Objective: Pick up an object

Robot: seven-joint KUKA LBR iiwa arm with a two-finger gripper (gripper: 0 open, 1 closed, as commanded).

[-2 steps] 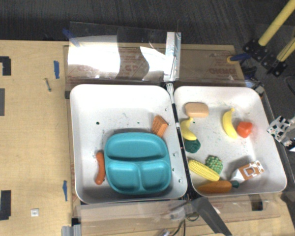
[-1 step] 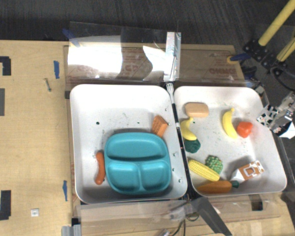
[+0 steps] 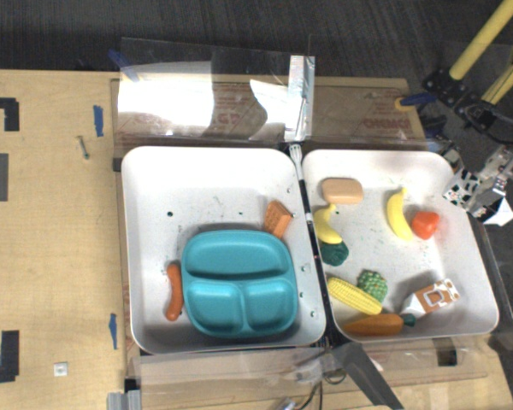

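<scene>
The right bin (image 3: 462, 254) holds several toy foods: a tan bun (image 3: 340, 190), a yellow banana (image 3: 398, 214), a red tomato (image 3: 425, 225), a small yellow piece (image 3: 326, 225) against a dark green one (image 3: 333, 252), a corn cob (image 3: 354, 295), a green broccoli (image 3: 373, 282), an orange carrot (image 3: 374, 324) and an orange-and-white carton (image 3: 436, 296). My gripper (image 3: 483, 195) hangs just outside that bin's right rim, level with the tomato, with a checkered tag on it. Nothing is seen in it.
The left bin (image 3: 145, 186) carries a teal divided plate (image 3: 239, 284), an orange wedge (image 3: 278, 219) by its far right corner and an orange sausage-shaped piece (image 3: 173, 290) at its left. Clear plastic sheeting (image 3: 214, 101) and yellow bars (image 3: 492, 24) stand behind the bins.
</scene>
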